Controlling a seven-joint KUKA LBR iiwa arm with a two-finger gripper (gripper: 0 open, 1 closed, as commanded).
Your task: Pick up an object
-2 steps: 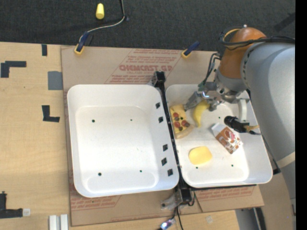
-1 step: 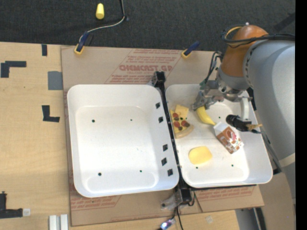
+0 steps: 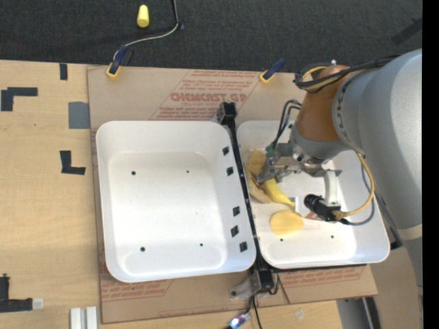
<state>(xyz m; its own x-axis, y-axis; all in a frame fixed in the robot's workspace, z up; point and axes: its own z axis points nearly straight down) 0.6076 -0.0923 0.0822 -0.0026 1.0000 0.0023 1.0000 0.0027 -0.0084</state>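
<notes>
White plastic forms both bins, set side by side on a brown cardboard sheet point(image 3: 199, 94) that lies on the pale table point(image 3: 41, 204). Seen from the camera above, the left bin point(image 3: 110, 184) and the right bin point(image 3: 357, 245) meet along a black strip point(image 3: 236, 177) that runs between them. The grey arm point(image 3: 394, 129) comes in from the right, with its orange band point(image 3: 319, 118) over the right bin. The tool point(image 3: 273, 171) hangs low over that bin's left half, near the strip. The wrist hides its tip, so I cannot tell whether the tool is open or closed.

Just below the tool lies a yellow banana point(image 3: 278, 193), slanting down toward the right. Whether the tool touches it I cannot tell. A tan piece point(image 3: 256, 162) lies just left of the tool, and a pale slice point(image 3: 259, 195) rests against the banana's left side. A yellow lump point(image 3: 286, 223) lies near the banana's lower end, toward the front of the bin.

A blue and yellow clamp point(image 3: 115, 66) grips the cardboard's far left corner. A small yellow thing point(image 3: 143, 16) lies on the dark cloth point(image 3: 288, 12) beyond the table
</notes>
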